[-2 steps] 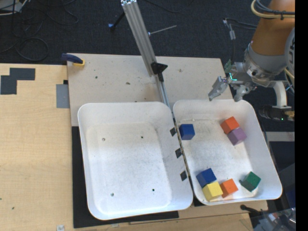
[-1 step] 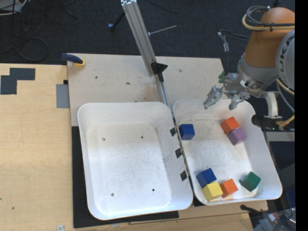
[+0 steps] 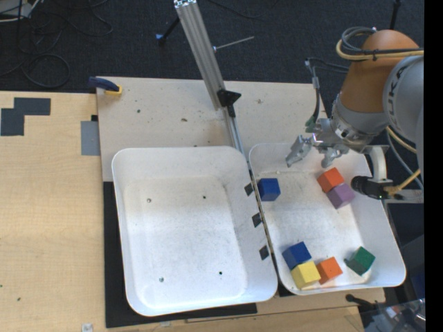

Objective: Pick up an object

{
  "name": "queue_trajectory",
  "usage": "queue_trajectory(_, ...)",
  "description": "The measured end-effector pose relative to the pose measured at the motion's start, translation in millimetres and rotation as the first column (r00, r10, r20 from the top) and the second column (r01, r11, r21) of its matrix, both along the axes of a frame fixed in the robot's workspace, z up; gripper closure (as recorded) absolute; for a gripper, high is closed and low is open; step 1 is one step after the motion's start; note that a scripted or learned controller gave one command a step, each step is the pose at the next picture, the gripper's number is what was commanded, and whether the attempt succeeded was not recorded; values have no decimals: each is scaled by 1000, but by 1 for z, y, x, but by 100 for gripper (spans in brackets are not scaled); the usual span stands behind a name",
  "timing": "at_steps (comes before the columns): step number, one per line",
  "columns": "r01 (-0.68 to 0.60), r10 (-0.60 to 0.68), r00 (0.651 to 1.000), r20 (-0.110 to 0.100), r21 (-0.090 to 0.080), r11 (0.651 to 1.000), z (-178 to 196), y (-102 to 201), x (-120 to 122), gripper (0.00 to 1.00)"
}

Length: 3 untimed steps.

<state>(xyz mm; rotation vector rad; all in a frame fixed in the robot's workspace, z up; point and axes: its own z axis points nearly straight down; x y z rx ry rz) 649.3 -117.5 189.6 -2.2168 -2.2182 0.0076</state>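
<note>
My claw (image 3: 313, 153) hangs with fingers apart, gripping nothing, over the shallow white right bin (image 3: 387, 254). Just beside it: an orange cube (image 3: 330, 179) touching a purple cube (image 3: 340, 196). A blue cube (image 3: 268, 189) sits near, toward the left bin (image 3: 138, 178).

The pale bench (image 3: 166, 113) bears two white bins: the left bin (image 3: 131, 168) at 7 o'clock, the right bin (image 3: 381, 244) at 4.

Seven small blocks (image 3: 331, 179) in the right bin (image 3: 391, 254), apparently all resting flat
</note>
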Motion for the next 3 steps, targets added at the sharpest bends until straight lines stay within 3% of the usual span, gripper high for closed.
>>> queue_trajectory(1,1,-1,1000,0,1,1000,-54,9,0,0)
queue_trajectory(2,6,-6,1000,4,0,1000,-42,7,1,100)
queue_trajectory(3,0,0,1000,10,-1,1000,5,-1,3,100)
